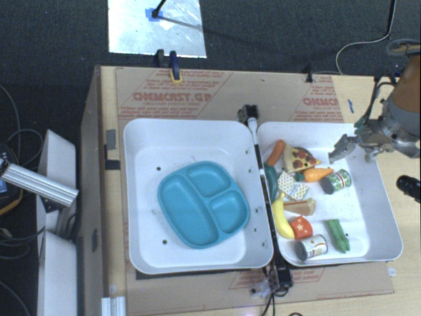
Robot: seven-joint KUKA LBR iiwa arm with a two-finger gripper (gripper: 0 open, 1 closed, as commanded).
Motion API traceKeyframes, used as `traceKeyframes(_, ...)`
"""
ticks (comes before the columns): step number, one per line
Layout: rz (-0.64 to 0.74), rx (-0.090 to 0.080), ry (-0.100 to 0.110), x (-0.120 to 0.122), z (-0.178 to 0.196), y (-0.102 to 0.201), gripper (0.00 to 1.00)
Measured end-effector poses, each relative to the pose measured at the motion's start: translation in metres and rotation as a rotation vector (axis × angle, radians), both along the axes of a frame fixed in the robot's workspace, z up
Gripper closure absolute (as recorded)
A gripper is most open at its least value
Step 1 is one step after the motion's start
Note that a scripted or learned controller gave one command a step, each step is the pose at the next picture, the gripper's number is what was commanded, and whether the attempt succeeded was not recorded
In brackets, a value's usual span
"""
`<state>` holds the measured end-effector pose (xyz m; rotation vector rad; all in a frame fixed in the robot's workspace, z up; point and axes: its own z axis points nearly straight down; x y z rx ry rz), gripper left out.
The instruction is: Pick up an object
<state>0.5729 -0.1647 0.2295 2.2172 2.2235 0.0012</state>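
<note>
Your gripper [345, 147] hangs just beyond the green can [336, 180]; I cannot tell its state. Carrot [317, 174] touches that can, pizza slice [300, 158] lies near: a descent there may catch two items or slip.

Divided plate [202, 204] in left bin [141, 143], toy food [299, 196] in right bin [381, 209]

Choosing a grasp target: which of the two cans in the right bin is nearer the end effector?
The green-labelled can beside the carrot, just below the end effector. The other can lies at the bin's front edge.
</note>
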Motion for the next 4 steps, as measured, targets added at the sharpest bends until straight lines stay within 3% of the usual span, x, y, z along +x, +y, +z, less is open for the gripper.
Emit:
traceKeyframes(1,0.001,0.001,0.001,0.046,-0.066,0.035,0.00)
traceKeyframes(2,-0.001,0.001,0.002,0.043,-0.136,0.037,0.00)
traceKeyframes(3,0.001,0.000,0.001,0.096,-0.143,0.056,0.00)
traceKeyframes(4,0.003,-0.002,-0.007,0.099,-0.128,0.055,1.00)
